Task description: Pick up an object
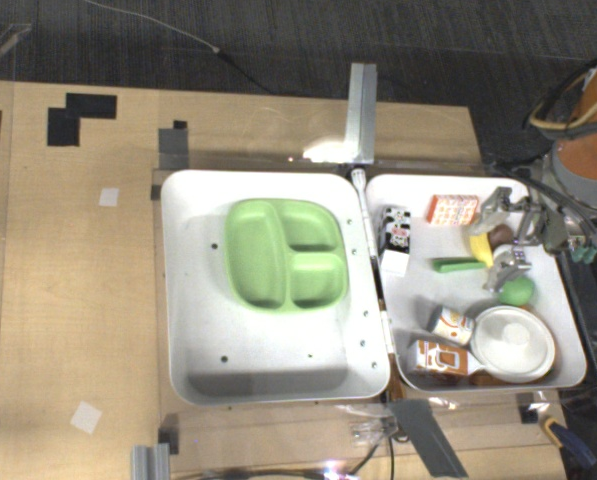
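- Now, the objects lie in the right bin (576,363): one yellow piece (479,247), one green stick (460,264), one green ball (517,291), one white bowl (514,340), one orange-patterned card (451,209), one brown-and-white carton (441,358), and one black-and-white packet (396,230).
- My gripper (506,246) hangs over the yellow piece and the ball; I cannot tell whether my jaws are spread or clenched, or whether they grip anything.
- So I judge nothing lifted yet; the grasp and the raise both remain.
- The left bin (193,298) bears one green divided tray (283,254).
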You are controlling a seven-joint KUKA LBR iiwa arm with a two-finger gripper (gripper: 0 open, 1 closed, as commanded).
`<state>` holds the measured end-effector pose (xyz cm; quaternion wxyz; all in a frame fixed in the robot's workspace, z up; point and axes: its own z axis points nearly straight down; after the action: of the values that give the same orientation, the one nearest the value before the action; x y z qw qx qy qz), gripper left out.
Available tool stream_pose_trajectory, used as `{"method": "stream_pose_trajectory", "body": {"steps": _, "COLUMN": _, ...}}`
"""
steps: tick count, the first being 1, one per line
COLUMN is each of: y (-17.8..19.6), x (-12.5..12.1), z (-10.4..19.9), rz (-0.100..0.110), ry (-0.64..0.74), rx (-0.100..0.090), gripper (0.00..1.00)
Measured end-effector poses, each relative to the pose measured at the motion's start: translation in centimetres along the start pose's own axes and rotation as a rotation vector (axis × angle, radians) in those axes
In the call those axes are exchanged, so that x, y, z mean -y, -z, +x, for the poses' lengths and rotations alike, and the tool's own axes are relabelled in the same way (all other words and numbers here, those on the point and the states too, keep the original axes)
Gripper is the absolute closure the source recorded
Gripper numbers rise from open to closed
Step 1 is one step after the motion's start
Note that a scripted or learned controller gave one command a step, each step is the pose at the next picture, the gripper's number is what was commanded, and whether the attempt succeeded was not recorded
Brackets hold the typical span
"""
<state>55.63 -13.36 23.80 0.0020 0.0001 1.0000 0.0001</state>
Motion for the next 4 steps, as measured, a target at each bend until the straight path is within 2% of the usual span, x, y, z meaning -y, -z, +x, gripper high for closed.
{"method": "stream_pose_trajectory", "body": {"steps": 1, "y": -12.4, "x": 3.8, "z": 3.5, "rz": 0.001, "ry": -0.190, "rx": 0.003, "gripper": 0.00}}
{"method": "stream_pose_trajectory", "body": {"steps": 2, "y": -14.9, "x": 1.2, "z": -3.6, "rz": 0.001, "ry": -0.208, "rx": 0.017, "gripper": 0.00}}
{"method": "stream_pose_trajectory", "body": {"steps": 3, "y": -15.0, "x": 1.2, "z": -9.9, "rz": 0.001, "ry": -0.412, "rx": -0.036, "gripper": 0.00}}
{"method": "stream_pose_trajectory", "body": {"steps": 4, "y": -14.9, "x": 0.8, "z": -4.2, "rz": 0.001, "ry": -0.386, "rx": 0.011, "gripper": 0.00}}
